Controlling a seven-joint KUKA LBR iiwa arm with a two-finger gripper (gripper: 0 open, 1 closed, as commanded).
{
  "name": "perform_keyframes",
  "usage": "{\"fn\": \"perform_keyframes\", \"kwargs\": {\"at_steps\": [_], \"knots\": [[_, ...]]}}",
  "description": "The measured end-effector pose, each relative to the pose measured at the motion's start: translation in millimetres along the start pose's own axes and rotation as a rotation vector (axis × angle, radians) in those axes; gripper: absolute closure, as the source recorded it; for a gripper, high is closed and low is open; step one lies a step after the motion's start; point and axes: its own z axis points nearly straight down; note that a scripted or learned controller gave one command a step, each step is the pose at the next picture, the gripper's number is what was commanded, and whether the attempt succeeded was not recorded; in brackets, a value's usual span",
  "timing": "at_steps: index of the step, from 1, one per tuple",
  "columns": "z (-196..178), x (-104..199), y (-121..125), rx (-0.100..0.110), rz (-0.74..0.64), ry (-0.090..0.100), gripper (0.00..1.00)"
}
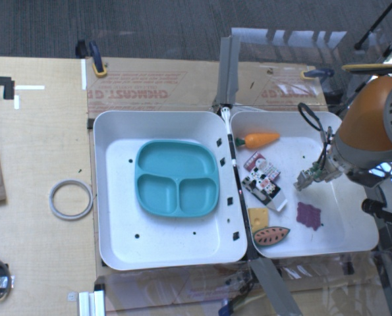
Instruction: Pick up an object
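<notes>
While nothing is yet gripped, a teal 3-compartment plastic plate (178, 178) is seen in the left white bin (110, 196). In the right white bin (354, 232), an orange toy carrot (261, 139), a watermelon-slice toy (271, 235) and a flat purple piece (308, 214) are offered. A square descent over 1 isolated item is advised. The gripper (306, 177) is hung low above bare floor, the wrist angled leftward; its finger spread cannot be judged.
</notes>
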Motion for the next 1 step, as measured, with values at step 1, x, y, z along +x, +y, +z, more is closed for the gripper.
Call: {"fn": "perform_keyframes", "kwargs": {"at_steps": [1], "knots": [[-146.4,21.7,46.6,-0.001,-0.116,0.000,1.00]]}}
